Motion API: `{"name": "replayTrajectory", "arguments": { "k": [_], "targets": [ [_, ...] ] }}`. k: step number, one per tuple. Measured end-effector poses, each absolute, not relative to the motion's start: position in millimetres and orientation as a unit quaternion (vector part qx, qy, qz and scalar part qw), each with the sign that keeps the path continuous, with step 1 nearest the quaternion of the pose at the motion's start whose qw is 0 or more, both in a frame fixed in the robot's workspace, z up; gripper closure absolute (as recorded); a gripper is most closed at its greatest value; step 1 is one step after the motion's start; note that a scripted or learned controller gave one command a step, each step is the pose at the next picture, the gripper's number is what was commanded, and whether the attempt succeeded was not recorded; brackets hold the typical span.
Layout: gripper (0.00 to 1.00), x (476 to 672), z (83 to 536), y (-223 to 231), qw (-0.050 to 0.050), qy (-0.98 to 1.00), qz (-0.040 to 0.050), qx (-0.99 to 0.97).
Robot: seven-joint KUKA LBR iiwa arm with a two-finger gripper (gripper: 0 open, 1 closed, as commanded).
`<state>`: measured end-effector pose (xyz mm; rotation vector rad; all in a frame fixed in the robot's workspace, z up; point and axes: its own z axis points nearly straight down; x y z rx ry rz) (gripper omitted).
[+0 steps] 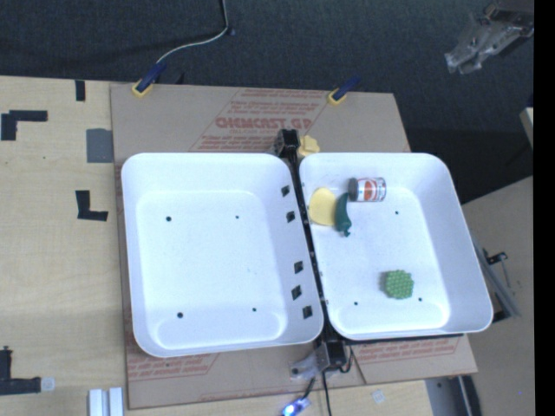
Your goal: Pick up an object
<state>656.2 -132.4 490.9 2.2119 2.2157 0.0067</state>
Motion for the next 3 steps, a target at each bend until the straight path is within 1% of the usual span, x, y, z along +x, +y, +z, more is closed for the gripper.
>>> {"name": "replayTrajectory", "arguments": {
  "k": [1,2,3],
  "targets": [
    [1.00,668.8,538,-181,0.003,0.706,0.0004,0.708],
    [1.00,667.9,534,-227,0.001,0.706,-0.0010,0.708],
    [1.00,622.5,376,-193,-0.009,0.707,-0.0047,0.707]
  ]
}}
